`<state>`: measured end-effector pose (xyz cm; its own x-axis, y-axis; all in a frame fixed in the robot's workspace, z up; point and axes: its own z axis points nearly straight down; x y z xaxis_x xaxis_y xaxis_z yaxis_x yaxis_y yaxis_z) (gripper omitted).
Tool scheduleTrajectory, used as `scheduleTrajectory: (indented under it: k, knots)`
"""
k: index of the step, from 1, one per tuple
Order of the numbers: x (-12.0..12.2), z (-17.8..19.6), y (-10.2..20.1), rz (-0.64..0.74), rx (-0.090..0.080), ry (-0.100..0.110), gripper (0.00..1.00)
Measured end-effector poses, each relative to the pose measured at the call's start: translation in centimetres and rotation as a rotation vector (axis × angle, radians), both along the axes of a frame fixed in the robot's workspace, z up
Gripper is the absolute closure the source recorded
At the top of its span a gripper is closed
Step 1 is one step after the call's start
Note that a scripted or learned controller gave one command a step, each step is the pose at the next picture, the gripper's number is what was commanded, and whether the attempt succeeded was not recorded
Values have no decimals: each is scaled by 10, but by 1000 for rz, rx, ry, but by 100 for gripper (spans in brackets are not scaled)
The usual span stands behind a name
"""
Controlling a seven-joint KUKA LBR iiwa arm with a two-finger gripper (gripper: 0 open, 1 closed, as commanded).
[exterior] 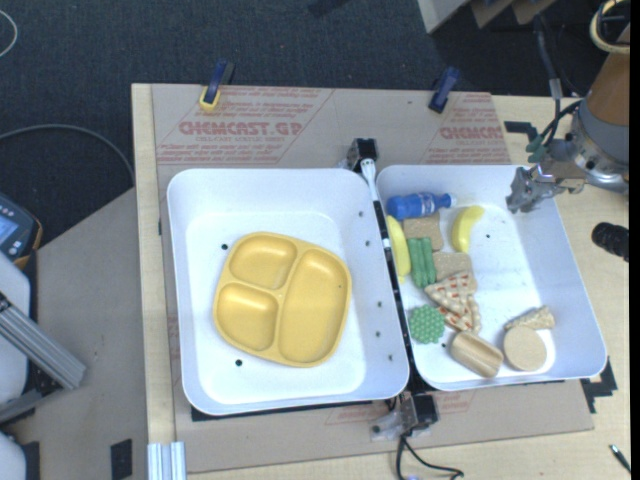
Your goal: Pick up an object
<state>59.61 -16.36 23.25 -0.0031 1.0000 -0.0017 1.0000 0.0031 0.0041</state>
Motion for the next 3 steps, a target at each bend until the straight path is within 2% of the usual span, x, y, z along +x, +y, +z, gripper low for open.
scheduleTrajectory:
  k: [1,2,3]
  knots:
    - [-1,-4,48,-1,3,6,100]
    - [14,0,108,3,2,0,100]
    - [20,-14,157,-1,2,6,100]
